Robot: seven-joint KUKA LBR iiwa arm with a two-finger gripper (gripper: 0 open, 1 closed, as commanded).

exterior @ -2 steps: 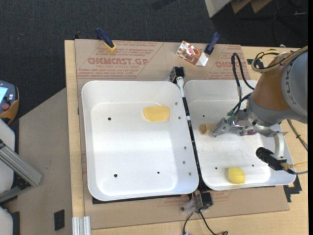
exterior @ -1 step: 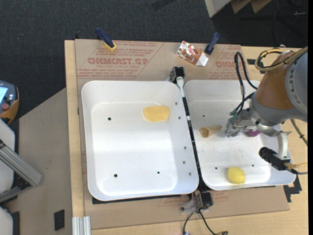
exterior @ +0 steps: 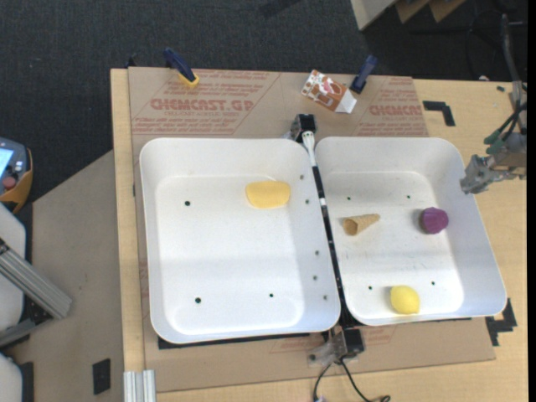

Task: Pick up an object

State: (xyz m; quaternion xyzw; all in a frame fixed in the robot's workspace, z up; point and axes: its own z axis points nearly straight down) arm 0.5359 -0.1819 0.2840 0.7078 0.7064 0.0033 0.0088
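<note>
Two shallow white bins sit side by side on a cardboard sheet (exterior: 209,99), which blue clamps (exterior: 181,67) pin to the bench so nothing slides when the arm pokes about. The left bin (exterior: 159,249) holds a single pale yellow lump (exterior: 268,194) near its upper middle. The right bin (exterior: 477,258) carries the rest: a tan cone-shaped piece (exterior: 359,223) close to the dividing rims, a purple ball (exterior: 433,220) towards the far right wall, and a yellow lemon-like piece (exterior: 404,300) near the front edge. They lie well apart from one another, which I'd say gives room for a clean approach to any of them. The gripper (exterior: 476,177) hangs at the right bin's outer rim, just above and beside the purple ball, carrying nothing; how it is set is too small and blurred to tell. A small red-and-white packet (exterior: 328,91) lies outside the bins on the cardboard. The purple ball looks the nearest candidate.
</note>
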